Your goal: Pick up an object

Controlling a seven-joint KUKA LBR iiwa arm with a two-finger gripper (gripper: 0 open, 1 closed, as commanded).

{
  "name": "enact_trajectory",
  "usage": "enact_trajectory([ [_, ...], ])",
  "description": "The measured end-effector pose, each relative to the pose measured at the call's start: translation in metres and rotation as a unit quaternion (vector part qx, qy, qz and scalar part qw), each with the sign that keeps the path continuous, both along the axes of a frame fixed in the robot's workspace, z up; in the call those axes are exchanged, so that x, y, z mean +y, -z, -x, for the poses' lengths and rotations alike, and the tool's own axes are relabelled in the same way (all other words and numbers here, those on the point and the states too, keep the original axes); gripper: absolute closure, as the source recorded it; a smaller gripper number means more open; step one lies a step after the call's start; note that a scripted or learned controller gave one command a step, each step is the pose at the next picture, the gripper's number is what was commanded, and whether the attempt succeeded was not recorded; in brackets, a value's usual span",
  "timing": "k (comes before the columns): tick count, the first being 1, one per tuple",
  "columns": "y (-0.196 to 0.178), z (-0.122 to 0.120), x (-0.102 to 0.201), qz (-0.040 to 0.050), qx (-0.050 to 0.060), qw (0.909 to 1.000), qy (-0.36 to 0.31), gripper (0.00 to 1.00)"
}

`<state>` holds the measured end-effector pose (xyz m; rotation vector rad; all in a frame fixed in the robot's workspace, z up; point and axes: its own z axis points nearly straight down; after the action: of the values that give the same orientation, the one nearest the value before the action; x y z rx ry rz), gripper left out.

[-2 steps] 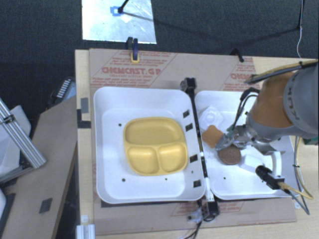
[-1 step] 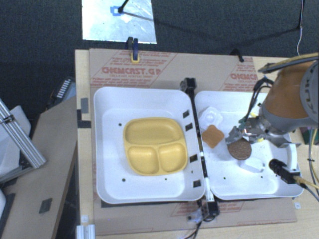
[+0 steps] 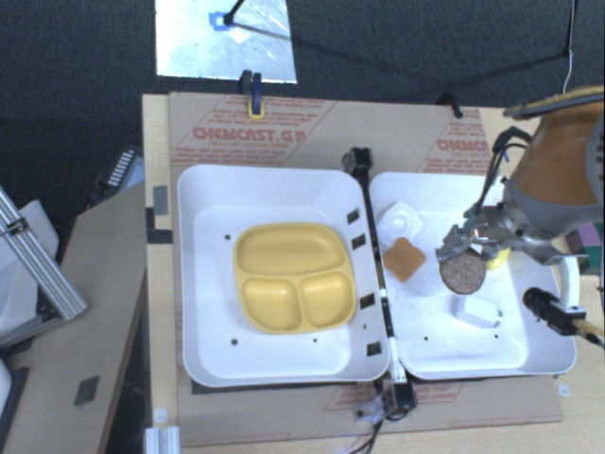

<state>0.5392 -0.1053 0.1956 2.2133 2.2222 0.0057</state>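
Gripper (image 3: 462, 250) is hovering in the right bin (image 3: 544, 353), directly over a round speckled disc (image 3: 463, 273); can't tell its opening or whether it's gripping. Brown sponge (image 3: 404, 258) is sitting just left. Yellow divided tray (image 3: 289, 276) is lying in the left bin (image 3: 203, 253).

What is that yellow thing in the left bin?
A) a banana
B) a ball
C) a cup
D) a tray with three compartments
D: the tray lies flat in the left bin, split into one long section and two smaller ones.
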Motion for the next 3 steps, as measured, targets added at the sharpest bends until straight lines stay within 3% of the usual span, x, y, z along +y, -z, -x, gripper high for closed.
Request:
enact_trajectory([
  [1,-0.054,-0.002,0.0,0.0002,-0.001,1.0,0.0,1.0],
  [2,-0.039,-0.025,0.048,-0.0009,0.002,1.0,-0.003,1.0],
  [3,-0.047,-0.046,0.096,-0.0016,0.001,1.0,-0.003,1.0],
])
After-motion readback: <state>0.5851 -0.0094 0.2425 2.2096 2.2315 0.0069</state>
